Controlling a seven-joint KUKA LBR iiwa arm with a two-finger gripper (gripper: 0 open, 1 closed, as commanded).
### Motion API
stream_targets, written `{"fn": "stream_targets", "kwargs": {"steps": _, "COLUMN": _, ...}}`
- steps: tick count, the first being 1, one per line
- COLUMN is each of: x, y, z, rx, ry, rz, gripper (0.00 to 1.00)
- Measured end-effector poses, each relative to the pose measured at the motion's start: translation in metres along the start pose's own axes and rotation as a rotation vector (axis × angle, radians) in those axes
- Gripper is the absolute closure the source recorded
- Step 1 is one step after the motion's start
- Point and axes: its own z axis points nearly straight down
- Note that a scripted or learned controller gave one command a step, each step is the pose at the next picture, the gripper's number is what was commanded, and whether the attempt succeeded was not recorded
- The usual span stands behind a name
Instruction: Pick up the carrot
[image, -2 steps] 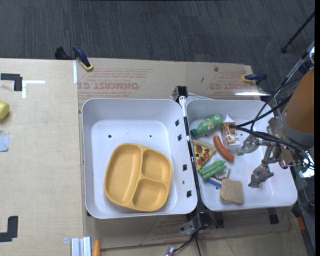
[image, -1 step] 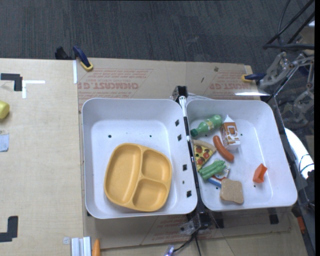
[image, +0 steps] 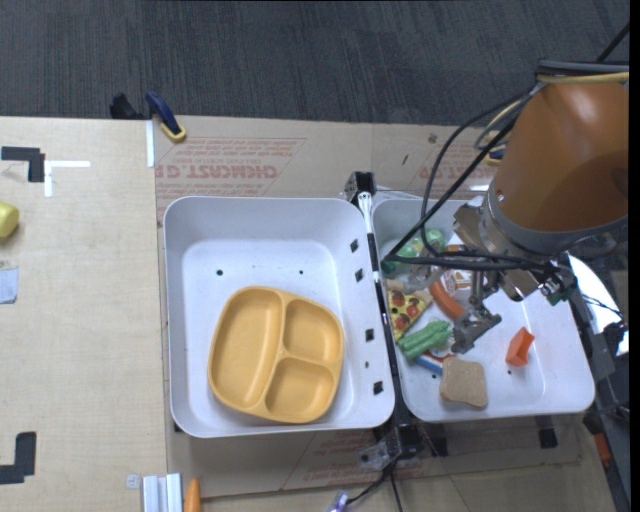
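Claw (image: 472, 330) hangs low in the right bin (image: 560, 395), and I cannot tell what it is doing.

It sits above the green veggie (image: 424, 338) and the bread slice (image: 465, 383). The carrot (image: 519, 346) is small and orange. It lies alone, near the claw, out to the right. It looks like a light, hard toy, maybe a bit slippery. I think the best spot to grab is its fat middle, squeezing across the short way. The yellow plate (image: 275, 353) lies in the left bin (image: 190, 300).

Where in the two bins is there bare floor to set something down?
Left bin: bare floor above and left of the yellow plate. Right bin: a bare strip right of the carrot. Its left half is crowded around the tool and the bread.
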Motion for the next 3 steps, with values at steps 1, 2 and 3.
{"fn": "stream_targets", "kwargs": {"steps": 1, "x": -0.036, "y": 0.046, "z": 0.099, "rx": -0.001, "ry": 0.001, "rz": -0.021, "gripper": 0.00}}
{"fn": "stream_targets", "kwargs": {"steps": 2, "x": -0.055, "y": 0.106, "z": 0.159, "rx": -0.001, "ry": 0.002, "rz": 0.049, "gripper": 0.00}}
{"fn": "stream_targets", "kwargs": {"steps": 3, "x": -0.080, "y": 0.142, "z": 0.198, "rx": -0.001, "ry": -0.001, "rz": 0.273, "gripper": 0.00}}
